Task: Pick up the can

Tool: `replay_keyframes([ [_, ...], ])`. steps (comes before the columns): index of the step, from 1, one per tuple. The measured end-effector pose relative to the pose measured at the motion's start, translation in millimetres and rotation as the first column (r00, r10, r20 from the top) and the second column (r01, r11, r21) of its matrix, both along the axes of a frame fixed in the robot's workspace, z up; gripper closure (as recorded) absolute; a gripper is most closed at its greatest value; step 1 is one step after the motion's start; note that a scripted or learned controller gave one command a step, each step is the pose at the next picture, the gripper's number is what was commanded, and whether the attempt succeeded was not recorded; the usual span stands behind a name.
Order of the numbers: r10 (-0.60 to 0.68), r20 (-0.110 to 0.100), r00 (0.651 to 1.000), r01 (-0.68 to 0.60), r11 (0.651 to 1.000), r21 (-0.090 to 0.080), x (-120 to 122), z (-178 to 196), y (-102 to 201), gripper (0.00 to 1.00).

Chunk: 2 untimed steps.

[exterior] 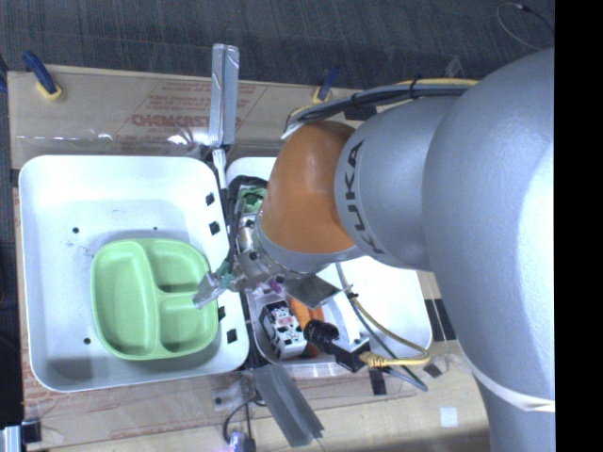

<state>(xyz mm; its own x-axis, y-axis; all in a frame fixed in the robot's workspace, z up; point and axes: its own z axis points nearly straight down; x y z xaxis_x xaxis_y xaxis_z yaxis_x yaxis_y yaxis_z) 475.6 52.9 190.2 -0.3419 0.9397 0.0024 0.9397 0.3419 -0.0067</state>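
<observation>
arm: broad grey metallic shells, smooth and rounded, with a soft sheen
band: glossy orange dome above the wrist
marking: dark "KUKA" lettering on the grey shell beside the orange
cables: black and yellow lines running along the top of the orange band
wrist: grey ring under the orange, with darker parts below
lower cable: yellow-tipped lead with black connectors

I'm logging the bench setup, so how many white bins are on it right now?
2. The left bin holds a green divided tray; the right bin sits beside it, largely covered by the arm, which may hide things inside.
</observation>
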Motion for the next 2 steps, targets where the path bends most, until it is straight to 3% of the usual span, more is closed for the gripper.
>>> replay_keyframes([
  [1, -0.004, 0.007, 1.000, 0.004, 1.000, 0.000, 10, 117, -42, 0.00],
  [2, -0.212, 0.001, 0.977, 0.212, 0.977, -0.002, 0, 0, -14, 0.00],
])
